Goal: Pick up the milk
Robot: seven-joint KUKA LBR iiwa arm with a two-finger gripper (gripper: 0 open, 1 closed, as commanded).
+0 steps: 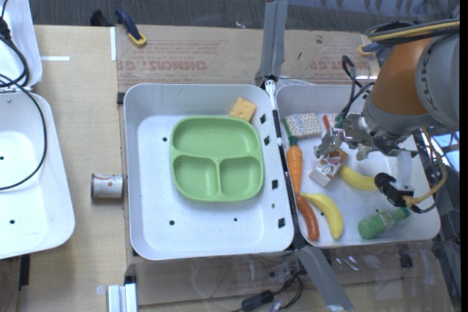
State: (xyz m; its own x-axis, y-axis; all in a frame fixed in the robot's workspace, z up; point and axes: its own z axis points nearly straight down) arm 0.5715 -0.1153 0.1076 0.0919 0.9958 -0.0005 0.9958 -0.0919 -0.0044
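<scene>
In the right bin [428, 230], the tool [330, 148] hangs above the milk [324, 172], its label unreadable, grip state unclear.

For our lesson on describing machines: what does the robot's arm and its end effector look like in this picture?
The arm is bulky and rounded, grey, with a broad orange band above the wrist. Black cables loop beside it, and one with a black plug trails below the wrist. The end effector is a small metallic silver-grey assembly with dark parts.
</scene>
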